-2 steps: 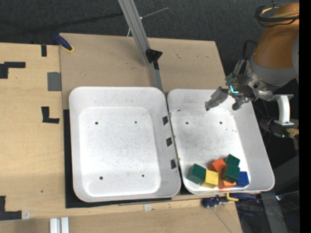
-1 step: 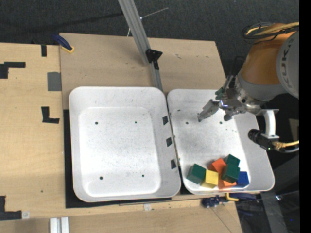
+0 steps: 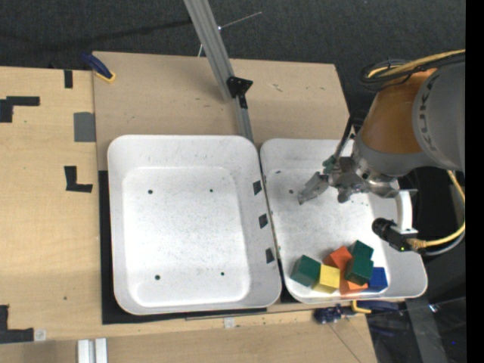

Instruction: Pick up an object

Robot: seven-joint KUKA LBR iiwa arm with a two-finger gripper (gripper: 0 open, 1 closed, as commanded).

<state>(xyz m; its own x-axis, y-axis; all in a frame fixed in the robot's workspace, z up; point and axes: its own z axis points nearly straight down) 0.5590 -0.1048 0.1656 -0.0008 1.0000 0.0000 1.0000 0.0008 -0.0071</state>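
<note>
Matt speckled white plastic bins (image 3: 185, 146), pale wood bench (image 3: 45, 165), glossy coloured blocks (image 3: 340, 271)

Pale wooden bench (image 3: 45, 203), dark floor (image 3: 76, 6) behind it, slanted metal pole (image 3: 208, 29), black tape marks (image 3: 19, 106)

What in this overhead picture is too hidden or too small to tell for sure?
- How many blocks are in the pile: they overlap in the right bin's near corner, so some may be hidden.
- The state of the gripper: its tip is small and blurred.
- The rest of the arm: cut off by the right edge of the camera view.
- The dark specks on the left bin: too small to identify.
</note>
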